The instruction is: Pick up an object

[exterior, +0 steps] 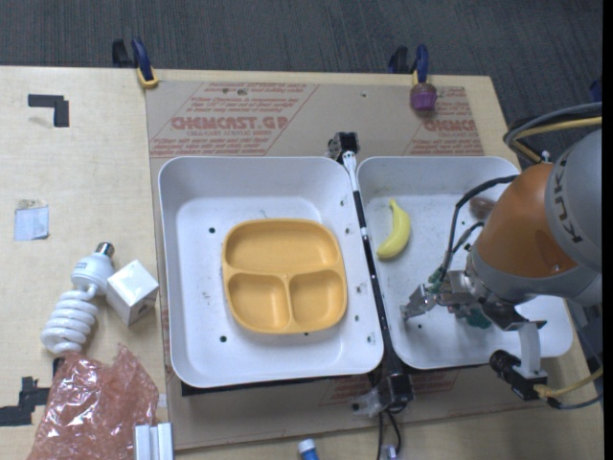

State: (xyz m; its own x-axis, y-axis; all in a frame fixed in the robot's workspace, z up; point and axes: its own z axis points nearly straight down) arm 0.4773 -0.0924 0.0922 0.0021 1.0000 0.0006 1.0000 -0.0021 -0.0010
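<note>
A yellow banana (pixel 394 229) lies in the right bin (pixel 433 173), near its left wall. A yellow three-compartment plate (pixel 284 274) rests in the middle of the left bin (pixel 192 192). My gripper (pixel 420 307) reaches in from the right and hangs low over the right bin's floor. It is below the banana in the view and apart from it. The grey and orange arm (pixel 532 233) covers the right side of that bin. I see nothing held in the gripper.
On the bench left of the bins lie a spiral light bulb (pixel 75 307), a white cube (pixel 132 290) and crumpled pink plastic (pixel 91 405). A purple object (pixel 423 95) sits at the back edge by a clamp. Cables run along the divider (pixel 362 238).
</note>
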